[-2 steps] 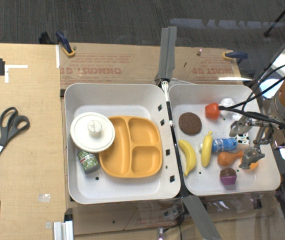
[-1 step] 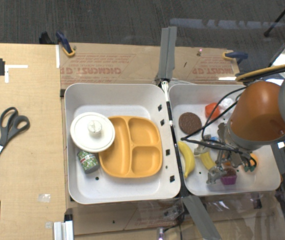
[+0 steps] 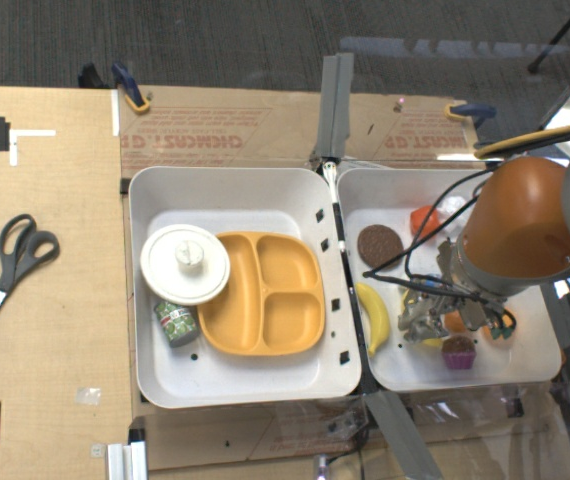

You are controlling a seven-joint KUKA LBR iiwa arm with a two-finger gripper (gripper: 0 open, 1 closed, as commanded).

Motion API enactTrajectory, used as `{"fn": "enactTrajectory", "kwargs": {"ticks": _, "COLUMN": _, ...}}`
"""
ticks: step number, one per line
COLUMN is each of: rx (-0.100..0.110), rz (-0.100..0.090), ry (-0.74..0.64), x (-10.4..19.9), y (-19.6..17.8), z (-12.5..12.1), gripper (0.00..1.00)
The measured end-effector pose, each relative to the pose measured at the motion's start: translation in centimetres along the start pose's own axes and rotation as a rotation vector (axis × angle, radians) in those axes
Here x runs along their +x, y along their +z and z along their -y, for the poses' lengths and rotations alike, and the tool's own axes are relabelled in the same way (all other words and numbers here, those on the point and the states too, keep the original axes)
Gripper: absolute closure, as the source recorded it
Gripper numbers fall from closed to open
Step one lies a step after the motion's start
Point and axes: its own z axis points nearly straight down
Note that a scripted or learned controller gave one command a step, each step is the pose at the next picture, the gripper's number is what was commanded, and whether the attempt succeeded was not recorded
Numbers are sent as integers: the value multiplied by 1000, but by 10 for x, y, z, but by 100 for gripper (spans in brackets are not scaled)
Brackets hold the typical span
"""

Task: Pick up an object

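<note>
The right bin is seen to hold the arm's end effector, its opening not discernible, lowered beside a banana, a brown cookie and a purple cup.

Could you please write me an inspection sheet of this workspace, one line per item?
Surface: two white bins, left bin and right bin, side by side on a cardboard-covered bench.
Job's things: banana, brown round disc, purple cup and an orange item in the right bin.
Clutter: yellow divided tray, white lid and green packet in the left bin.
Gripper: gripper low in the right bin beside the banana.
Cables: black cables run along the wrist.
Surroundings: scissors on the bench; blue clamps at the back.
</note>
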Motion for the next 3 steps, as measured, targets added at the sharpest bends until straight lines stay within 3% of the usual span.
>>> {"fn": "enactTrajectory", "kwargs": {"ticks": 1, "rx": -1, "rz": -2, "ry": 43, "x": -10, "y": -225, "z": 41, "gripper": 100}}
{"fn": "enactTrajectory", "kwargs": {"ticks": 2, "rx": -3, "rz": -6, "ry": 166, "x": -35, "y": -60, "z": 18, "gripper": 100}}
{"fn": "enactTrajectory", "kwargs": {"ticks": 3, "rx": -2, "rz": -5, "ry": 393, "x": 9, "y": 10, "z": 7, "gripper": 100}}
